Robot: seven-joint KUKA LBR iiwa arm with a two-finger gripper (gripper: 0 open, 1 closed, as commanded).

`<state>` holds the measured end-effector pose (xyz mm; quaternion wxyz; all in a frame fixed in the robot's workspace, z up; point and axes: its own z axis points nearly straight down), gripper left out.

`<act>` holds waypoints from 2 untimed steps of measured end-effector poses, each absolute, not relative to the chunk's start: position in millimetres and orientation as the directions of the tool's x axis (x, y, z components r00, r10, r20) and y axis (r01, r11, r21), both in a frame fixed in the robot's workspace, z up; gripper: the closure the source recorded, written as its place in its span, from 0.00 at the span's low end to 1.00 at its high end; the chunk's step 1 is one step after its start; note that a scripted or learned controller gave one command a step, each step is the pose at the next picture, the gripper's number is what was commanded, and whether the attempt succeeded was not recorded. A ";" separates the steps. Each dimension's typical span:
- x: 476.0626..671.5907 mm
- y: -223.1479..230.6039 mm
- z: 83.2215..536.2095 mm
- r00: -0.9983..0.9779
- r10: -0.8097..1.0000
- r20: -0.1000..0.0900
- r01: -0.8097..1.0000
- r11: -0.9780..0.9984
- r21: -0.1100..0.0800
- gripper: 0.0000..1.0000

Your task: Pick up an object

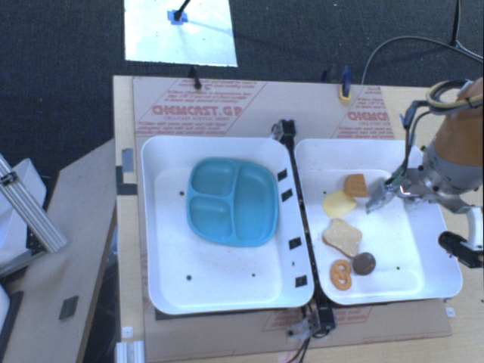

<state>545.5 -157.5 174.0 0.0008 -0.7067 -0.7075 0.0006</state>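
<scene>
Hovering over the right white bin point(435, 278), the gripper point(376, 200) is showing no readable jaw state.
Orange square cracker point(355, 184), yellow round piece point(339, 203), tan bread slice point(342, 237) are lying nearby.

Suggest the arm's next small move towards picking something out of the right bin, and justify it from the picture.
Probably ease the hand a little left and down onto the yellow piece. It hangs just right of that piece, holding nothing, and the orange biscuit lies close beside.

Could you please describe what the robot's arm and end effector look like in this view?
The arm is grey with an orange band above the wrist, and thin dark cables loop around it. The end effector is a small grey metallic piece, tapering to slim fingers.
</scene>
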 end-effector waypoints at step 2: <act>542.7 -153.3 88.2 -0.001 1.000 0.001 1.000 0.001 0.004 0.00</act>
